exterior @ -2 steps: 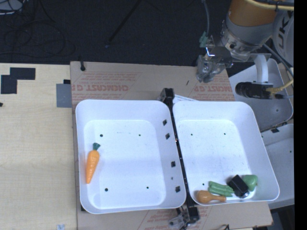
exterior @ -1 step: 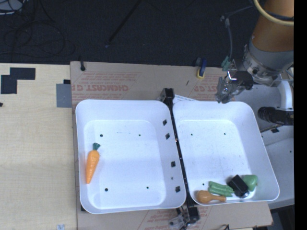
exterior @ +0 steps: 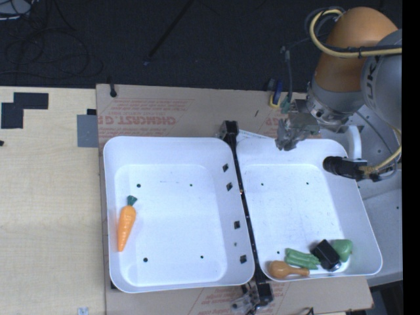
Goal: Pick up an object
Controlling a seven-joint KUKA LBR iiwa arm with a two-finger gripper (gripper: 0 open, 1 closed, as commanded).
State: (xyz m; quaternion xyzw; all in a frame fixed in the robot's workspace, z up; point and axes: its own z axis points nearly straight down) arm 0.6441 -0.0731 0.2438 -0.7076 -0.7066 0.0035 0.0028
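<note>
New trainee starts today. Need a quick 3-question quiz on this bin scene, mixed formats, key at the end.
1. True or false: the toy carrot lies in the left bin.
2. Where is the gripper? A) over the far rim of the right bin; B) down among the items at the near edge; C) over the left bin.
3. Fill in: the black block, the green pods and the tan pear-shaped piece cluster in the right bin's ____ right corner.

Key: 1 true; 2 A; 3 near.
</note>
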